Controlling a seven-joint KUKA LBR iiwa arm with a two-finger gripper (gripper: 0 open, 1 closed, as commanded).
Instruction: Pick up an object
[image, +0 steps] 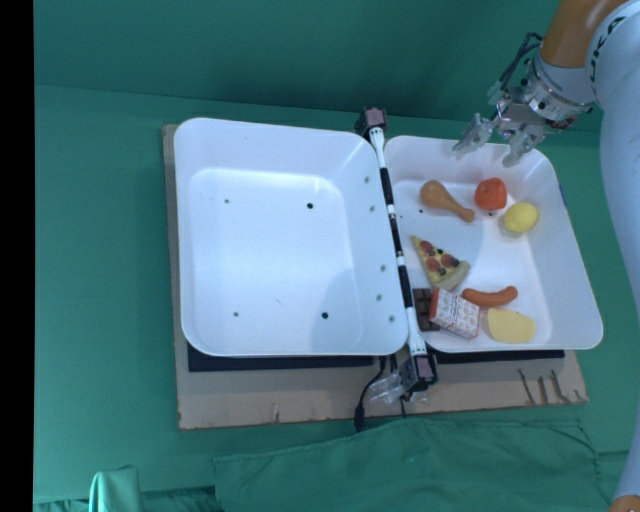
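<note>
Camera view: gripper (495, 142) spread open, empty, above tomato (490, 194) in right bin (575, 285).

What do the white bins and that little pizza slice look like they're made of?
Two shallow white bins: likely moulded plastic, smooth and slightly glossy, with rounded corners and soft highlights. Small triangular pizza slice: probably toy plastic or rubber, with flat painted toppings and a matte surface; I can't tell which.

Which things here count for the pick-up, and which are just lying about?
For the job: claw, open; drumstick, tomato, lemon, pizza slice, sausage, cheese wedge, red-patterned packet.

Lying about: left bin, cardboard base, divider rod.
</note>
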